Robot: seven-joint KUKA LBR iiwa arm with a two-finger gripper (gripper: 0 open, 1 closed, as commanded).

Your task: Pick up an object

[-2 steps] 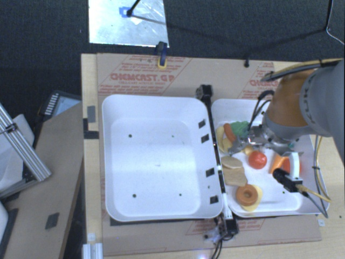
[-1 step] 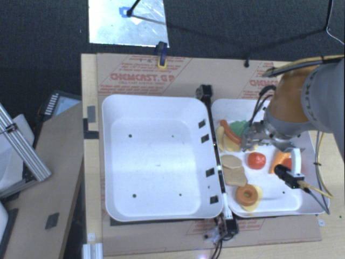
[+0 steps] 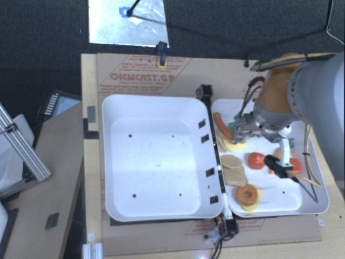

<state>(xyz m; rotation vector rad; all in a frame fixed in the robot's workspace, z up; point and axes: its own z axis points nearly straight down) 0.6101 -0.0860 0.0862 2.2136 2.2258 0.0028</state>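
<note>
Gripper [image 3: 241, 129] first: I'm low in the right bin [image 3: 280, 197], and whether I'm clenched or released I cannot tell from up here. Sweeping across now: left bin [image 3: 156, 161], bare white floor, nothing for me. Over the divider: orange sausage [image 3: 220, 124] by the wall, yellow piece [image 3: 235, 143] just beneath me, bread slices [image 3: 233, 169], doughnut [image 3: 248, 194], red tomato [image 3: 256, 159]. I'm parked here, I reckon, because the yellow piece is the closest pickings.
</note>
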